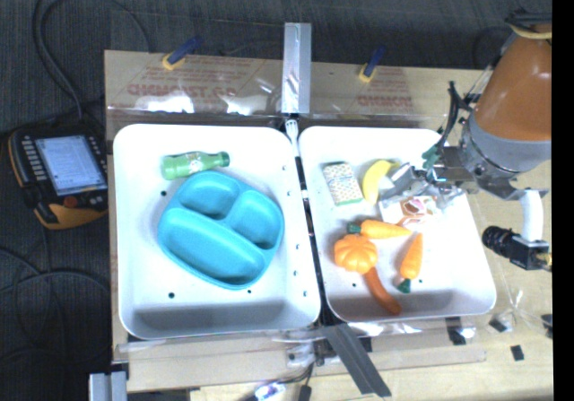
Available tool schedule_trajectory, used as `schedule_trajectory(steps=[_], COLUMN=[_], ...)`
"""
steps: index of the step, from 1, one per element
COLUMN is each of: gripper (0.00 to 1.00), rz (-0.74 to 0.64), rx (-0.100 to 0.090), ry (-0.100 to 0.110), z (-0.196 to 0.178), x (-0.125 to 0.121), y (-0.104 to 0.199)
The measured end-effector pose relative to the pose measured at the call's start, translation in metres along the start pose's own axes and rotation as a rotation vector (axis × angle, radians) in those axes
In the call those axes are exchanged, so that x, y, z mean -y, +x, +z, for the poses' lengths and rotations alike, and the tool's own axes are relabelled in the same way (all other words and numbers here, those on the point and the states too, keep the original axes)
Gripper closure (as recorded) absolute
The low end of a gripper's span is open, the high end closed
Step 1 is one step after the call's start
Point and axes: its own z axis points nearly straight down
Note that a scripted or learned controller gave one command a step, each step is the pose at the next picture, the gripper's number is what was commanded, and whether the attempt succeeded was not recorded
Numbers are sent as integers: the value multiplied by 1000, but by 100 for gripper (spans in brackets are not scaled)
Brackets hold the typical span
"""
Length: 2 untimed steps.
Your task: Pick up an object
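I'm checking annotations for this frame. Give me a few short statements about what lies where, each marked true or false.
1. The green bottle lies in the left bin. True.
2. The blue divided tray sits in the right bin. False: it is in the left bin.
3. The gripper is over the right bin. True.
4. The small pumpkin lies beside the green bottle. False: it lies in the right bin, by the carrots.

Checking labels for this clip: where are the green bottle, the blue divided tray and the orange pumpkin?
green bottle (194,162): camera view, middle of its body.
blue divided tray (221,227): camera view, central divider ridge.
orange pumpkin (355,253): camera view, top of its rounded body.
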Motion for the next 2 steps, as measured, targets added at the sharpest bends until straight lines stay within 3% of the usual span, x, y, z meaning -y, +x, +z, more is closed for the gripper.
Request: schedule_trajectory(steps=[1, 2], gripper=[0, 100], rz=[-1, -3], rx=[4, 1], ry=[-13, -16], z=[169, 159], x=[33, 32], y=[-48, -46])
